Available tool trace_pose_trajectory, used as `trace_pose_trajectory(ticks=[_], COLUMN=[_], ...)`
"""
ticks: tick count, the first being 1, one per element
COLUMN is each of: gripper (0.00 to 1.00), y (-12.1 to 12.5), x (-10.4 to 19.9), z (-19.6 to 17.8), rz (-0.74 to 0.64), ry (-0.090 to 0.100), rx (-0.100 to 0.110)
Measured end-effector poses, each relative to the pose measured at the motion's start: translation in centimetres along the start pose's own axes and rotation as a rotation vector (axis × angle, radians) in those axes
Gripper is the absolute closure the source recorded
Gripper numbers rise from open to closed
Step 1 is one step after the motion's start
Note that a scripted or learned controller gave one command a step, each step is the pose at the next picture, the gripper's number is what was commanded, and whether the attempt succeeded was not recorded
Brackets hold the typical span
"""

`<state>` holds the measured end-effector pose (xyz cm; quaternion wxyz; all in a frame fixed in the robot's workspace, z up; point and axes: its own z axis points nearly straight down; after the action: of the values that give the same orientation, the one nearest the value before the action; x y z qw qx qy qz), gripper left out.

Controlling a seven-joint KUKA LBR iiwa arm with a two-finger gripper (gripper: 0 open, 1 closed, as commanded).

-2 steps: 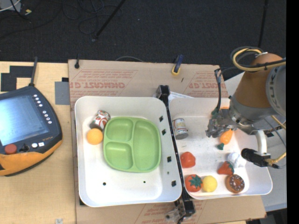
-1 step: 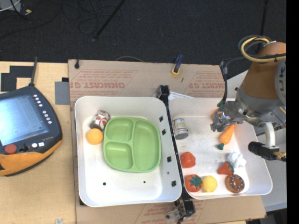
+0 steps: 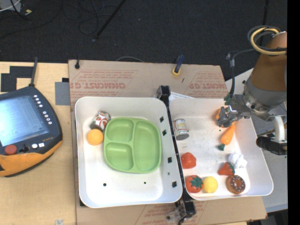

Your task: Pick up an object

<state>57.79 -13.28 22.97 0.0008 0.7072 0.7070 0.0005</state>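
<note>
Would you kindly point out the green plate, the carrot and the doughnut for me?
green plate (image 3: 132, 144): camera view, on its central ridge.
carrot (image 3: 228, 135): camera view, middle of its orange body.
doughnut (image 3: 236, 184): camera view, on its frosted ring.

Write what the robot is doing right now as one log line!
arm: over right bin | gripper: above carrot, near far wall | held: nothing seen | left bin: green tray, orange ball, can

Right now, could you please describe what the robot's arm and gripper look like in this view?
The arm is a thick cylinder with an orange-brown band above a grey wrist section. A yellow-and-black cable loops over its top, and a dark cable trails down its left side. The gripper is a small dark metal assembly.
</note>
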Motion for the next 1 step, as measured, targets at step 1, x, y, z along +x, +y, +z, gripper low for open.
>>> trace_pose_trajectory(ticks=[1], gripper=[1.00], y=[1.63], x=[4.74], z=[-0.58], rz=[-0.005], ry=[0.003], rx=[0.002])
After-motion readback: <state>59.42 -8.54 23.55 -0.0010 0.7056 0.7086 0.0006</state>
